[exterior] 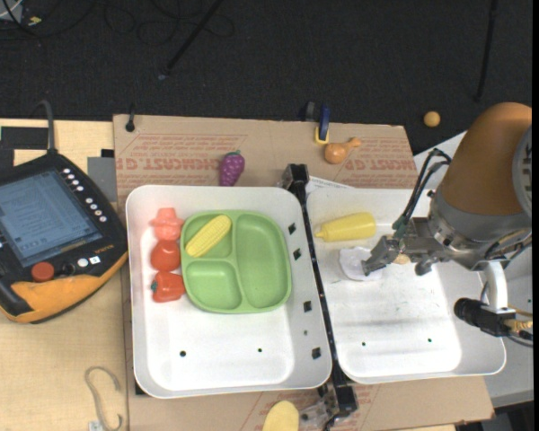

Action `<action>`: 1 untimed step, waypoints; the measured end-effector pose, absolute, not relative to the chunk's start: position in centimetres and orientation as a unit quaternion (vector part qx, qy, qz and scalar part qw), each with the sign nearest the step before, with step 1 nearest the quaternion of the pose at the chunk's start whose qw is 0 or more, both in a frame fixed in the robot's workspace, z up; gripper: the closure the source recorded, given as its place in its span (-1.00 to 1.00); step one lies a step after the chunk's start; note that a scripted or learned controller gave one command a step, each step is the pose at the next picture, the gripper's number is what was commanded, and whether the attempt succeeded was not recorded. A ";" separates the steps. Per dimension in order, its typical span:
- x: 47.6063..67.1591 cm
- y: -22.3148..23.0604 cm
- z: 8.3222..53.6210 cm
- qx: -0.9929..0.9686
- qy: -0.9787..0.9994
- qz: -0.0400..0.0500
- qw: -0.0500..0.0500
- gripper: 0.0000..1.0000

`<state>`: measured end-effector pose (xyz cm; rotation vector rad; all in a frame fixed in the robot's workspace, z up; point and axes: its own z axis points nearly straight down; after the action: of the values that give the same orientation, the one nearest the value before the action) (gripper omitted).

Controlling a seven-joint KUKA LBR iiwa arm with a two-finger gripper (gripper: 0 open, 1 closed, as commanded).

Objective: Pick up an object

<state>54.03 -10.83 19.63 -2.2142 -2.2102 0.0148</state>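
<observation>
below, glossy yellow bottle (346,228) beside metal gripper (375,264).

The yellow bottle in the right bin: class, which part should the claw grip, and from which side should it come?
Grip the yellow bottle across its middle, coming straight down from above. It lies flat on its side, long axis running left to right along the right bin's far edge, so its narrow width faces the claw, just beside it.

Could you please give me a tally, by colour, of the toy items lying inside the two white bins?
Red or pink: 3, stacked along the left bin's left side
Yellow: 2, the corn and the yellow bottle
Green: 1, the divided plate
White: 1, a small piece by the gripper
Total: 7
</observation>
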 end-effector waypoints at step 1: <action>54.3 -10.9 20.3 -0.707 -0.707 0.001 0.002 -1.00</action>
<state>54.31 -10.86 20.30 -2.2191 -2.2188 0.0025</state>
